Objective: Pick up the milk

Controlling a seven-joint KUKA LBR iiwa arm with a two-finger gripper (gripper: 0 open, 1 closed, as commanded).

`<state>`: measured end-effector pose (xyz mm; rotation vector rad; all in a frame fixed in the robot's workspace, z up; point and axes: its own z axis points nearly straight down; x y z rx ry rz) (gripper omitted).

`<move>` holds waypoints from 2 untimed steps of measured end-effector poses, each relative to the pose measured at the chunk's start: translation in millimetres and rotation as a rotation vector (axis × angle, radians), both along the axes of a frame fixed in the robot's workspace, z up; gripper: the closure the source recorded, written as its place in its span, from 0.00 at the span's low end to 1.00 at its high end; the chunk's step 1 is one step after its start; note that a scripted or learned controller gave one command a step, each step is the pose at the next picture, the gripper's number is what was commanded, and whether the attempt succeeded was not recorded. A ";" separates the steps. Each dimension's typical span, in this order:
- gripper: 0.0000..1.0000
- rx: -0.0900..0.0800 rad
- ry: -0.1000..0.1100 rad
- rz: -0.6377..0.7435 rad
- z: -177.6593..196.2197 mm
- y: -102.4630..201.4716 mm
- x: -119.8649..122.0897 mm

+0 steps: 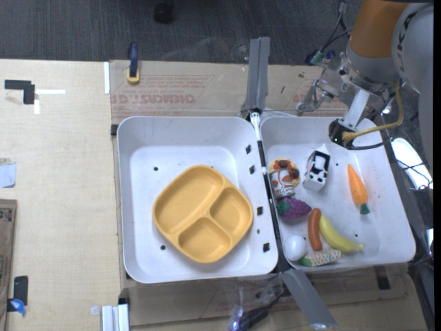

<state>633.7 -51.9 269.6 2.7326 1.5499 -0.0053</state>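
Currently on the bench, each entry is located by reference to the milk carton.

1. Milk carton (317, 169): small, white with black panels, standing upright on the floor of the right bin (396, 205), in its far half. Nothing touches it.
2. Gripper (322, 94): beyond the milk carton, over the brown cardboard (193, 88) behind the bin's far rim, and well apart from the carton. Whether it is open or closed, and whether it has hold of anything, cannot be told from this angle.
3. Arm (377, 19): grey with an orange band, beyond the milk carton and toward the view's right.
4. Printed packet (284, 174): red and orange markings, just beside the milk carton on the view's left.
5. Purple item (294, 208): near the milk carton, toward the camera and slightly to the view's left.
6. Carrot (357, 187): orange, near the milk carton on the view's right, green end toward the camera.
7. Sausage (314, 227): red, on the camera side of the milk carton.
8. Banana (337, 234): yellow, just beside the sausage, on the camera side of the milk carton.
9. Egg (294, 247): white, further toward the camera than the sausage.
10. Corn cob (324, 257): pale, the item farthest from the milk carton in this bin.
11. Yellow divided plate (202, 214): well apart from the milk carton to the view's left, lying in the left bin (134, 185).
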 end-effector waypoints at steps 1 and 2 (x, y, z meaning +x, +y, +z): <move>0.00 0.001 0.003 0.006 -125.5 -44.3 -32.9; 0.00 0.002 -0.005 0.039 -176.4 -76.1 -47.3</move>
